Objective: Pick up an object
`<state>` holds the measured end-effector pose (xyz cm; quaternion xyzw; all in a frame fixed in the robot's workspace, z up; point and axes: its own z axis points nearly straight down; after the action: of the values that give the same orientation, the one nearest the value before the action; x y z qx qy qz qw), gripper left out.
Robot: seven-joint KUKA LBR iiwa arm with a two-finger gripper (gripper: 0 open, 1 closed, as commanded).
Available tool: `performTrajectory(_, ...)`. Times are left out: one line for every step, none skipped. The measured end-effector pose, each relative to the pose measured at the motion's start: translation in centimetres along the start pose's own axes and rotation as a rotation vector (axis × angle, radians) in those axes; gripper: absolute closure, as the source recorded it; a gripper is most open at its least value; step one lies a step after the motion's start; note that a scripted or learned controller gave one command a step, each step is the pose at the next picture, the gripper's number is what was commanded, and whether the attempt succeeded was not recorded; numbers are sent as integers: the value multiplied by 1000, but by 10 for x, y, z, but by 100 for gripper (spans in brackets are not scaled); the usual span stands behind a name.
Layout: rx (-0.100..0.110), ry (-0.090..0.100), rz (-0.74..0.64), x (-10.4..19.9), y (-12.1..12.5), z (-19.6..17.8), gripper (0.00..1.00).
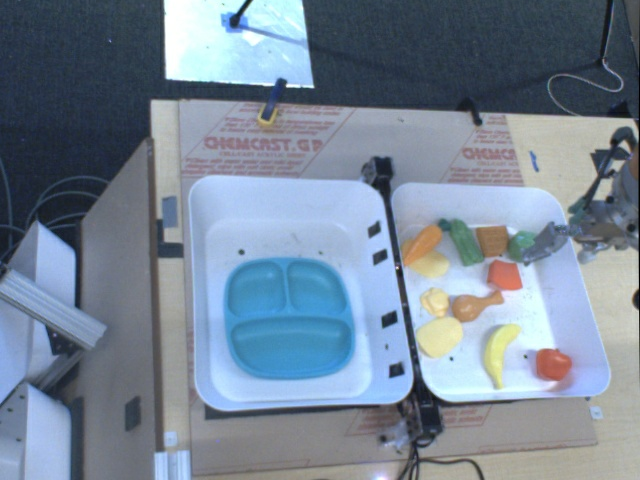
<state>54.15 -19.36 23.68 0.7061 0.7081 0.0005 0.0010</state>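
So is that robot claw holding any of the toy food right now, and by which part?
Nothing is held. The gripper hovers at the right bin's upper right, beside the green toy, with nothing between its fingers.

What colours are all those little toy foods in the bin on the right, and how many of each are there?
Orange: 3, the carrot, the drumstick and the wedge
Yellow: 4, the banana and three pale lumps
Green: 2, the long piece and the small one
Brown: 1, the block
Red: 1, the tomato
Total: 11
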Motion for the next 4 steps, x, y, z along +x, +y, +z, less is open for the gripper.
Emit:
performTrajectory(4, 1, 1, -13, 25, 103, 0)
performTrajectory(-2, -1, -3, -13, 59, 154, 0)
performTrajectory(-4, -1, -3, -13, 58, 141, 100)
performTrajectory(-1, 2, -8, 58, 92, 152, 100)
